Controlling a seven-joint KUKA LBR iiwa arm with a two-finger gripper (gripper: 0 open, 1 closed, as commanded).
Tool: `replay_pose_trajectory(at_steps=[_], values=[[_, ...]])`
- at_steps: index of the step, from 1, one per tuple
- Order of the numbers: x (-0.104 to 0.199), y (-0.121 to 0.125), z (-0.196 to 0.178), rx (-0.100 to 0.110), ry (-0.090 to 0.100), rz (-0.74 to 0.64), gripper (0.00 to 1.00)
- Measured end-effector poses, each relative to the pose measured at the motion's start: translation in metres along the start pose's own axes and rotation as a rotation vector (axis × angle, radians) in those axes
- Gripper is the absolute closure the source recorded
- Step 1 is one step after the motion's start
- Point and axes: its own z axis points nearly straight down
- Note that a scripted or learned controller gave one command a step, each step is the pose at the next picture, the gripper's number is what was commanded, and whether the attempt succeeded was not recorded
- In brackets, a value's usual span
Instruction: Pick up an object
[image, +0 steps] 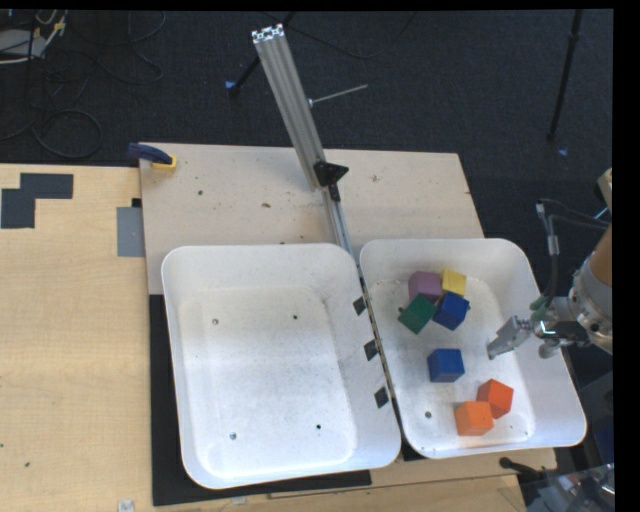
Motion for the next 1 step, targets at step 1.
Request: replay_pose_trajectory(at_steps=[1], values=[[-0.0007,0.0007,-0.0023,-0.005,-0.001,0.002,0.00]])
